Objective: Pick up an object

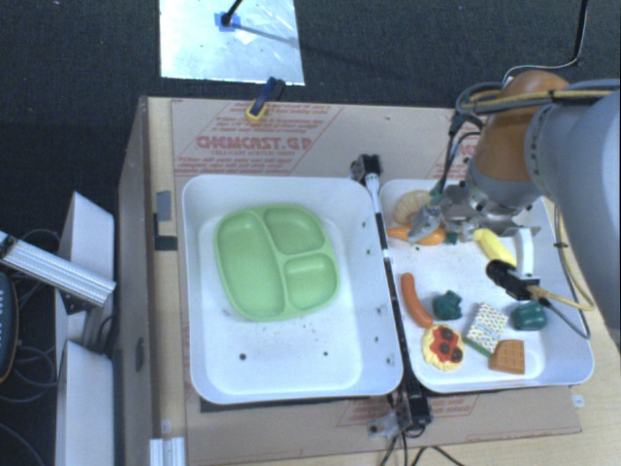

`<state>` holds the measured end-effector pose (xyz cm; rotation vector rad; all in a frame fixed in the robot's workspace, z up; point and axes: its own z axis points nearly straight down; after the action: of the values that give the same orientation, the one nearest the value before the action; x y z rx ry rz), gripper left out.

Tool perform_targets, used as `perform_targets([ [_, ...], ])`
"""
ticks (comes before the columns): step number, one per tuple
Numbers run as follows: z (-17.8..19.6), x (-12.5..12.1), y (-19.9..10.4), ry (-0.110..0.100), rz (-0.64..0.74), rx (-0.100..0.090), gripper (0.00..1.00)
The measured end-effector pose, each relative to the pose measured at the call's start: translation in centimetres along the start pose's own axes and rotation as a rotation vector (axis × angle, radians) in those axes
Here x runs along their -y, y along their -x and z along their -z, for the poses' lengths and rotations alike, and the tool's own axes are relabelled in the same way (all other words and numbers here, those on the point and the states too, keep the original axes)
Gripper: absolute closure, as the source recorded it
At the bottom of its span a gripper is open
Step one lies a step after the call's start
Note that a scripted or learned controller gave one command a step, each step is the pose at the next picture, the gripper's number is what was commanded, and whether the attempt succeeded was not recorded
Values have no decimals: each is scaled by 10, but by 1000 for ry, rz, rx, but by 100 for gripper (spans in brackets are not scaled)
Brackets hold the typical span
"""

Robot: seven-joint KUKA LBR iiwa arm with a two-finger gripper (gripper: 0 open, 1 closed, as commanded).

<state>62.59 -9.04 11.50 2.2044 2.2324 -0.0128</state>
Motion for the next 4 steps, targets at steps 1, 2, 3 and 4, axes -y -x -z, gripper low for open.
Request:
perform_targets([
  [1,-21,-27,7,-31,-19,-10,0],
  [2,-10,-27,13,-35,-19,-2,100],
  [3,-10,-27,12,-32,-18,-1,0],
  [4,-24,-37,8,-37,-9,6,0],
])
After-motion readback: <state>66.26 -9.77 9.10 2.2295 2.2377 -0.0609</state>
